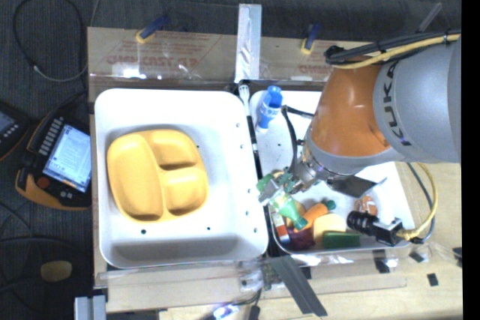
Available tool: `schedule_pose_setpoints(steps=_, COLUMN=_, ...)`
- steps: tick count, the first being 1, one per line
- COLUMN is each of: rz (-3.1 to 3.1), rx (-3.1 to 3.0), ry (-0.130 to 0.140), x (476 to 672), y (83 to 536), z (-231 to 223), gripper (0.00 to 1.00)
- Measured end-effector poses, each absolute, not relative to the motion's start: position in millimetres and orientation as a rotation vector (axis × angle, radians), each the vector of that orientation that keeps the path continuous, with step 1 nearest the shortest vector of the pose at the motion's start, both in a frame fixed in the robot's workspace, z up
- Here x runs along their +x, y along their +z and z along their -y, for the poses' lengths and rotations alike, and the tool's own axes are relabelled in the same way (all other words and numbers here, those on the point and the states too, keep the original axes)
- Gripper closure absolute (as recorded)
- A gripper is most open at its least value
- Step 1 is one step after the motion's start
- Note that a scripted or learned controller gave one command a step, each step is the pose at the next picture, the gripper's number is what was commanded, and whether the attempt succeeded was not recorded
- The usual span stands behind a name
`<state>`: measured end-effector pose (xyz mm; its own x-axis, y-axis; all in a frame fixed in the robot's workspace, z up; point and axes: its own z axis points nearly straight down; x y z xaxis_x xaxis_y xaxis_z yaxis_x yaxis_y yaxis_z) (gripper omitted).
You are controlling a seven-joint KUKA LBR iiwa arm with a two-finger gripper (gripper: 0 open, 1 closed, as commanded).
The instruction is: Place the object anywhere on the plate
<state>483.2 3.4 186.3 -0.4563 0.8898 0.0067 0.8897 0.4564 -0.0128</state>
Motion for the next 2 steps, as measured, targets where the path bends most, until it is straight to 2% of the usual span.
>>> schedule_pose_setpoints(steps=1, rz=2.784, rx=-1.445, ry=0.009, x=544.6, y=180.2, z=43.3, gripper=1.00)
schedule_pose_setpoints(steps=2, rz=2.753, rx=-1.503, ry=0.007, x=524.0, y=222.1, z=44.6, gripper=1.00)
